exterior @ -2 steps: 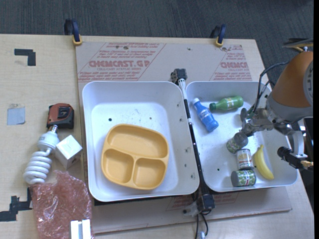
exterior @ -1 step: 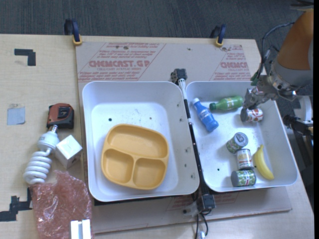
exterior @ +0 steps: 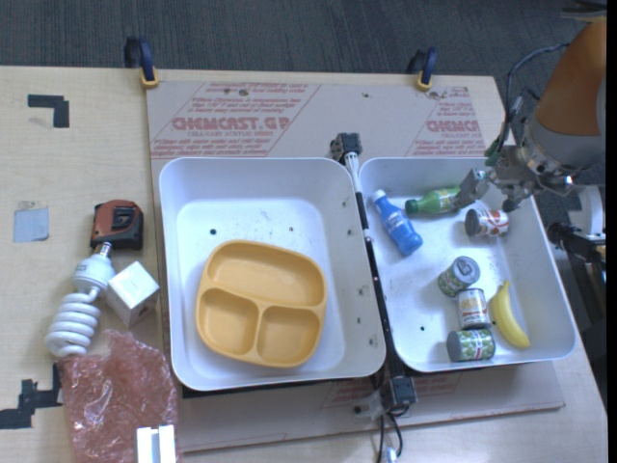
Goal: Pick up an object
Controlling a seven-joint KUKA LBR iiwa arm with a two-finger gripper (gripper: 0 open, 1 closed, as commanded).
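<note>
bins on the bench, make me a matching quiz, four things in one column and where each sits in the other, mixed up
Things:
1. yellow divided plate
2. banana
3. blue bottle
4. spiral light bulb

Places:
A. right bin, near its left wall
B. on the bench, left of both bins
C. left bin
D. right bin, near its right wall, beside the cans

Pairs: 1-C, 2-D, 3-A, 4-B

A pale wooden bench (exterior: 58, 172) fills the lower scene, with a brown printed board (exterior: 241, 114) held at its far edge by 2 blue-and-yellow clamps (exterior: 143, 61). Beyond lies dark grey carpet (exterior: 241, 13), evenly lit.
</note>
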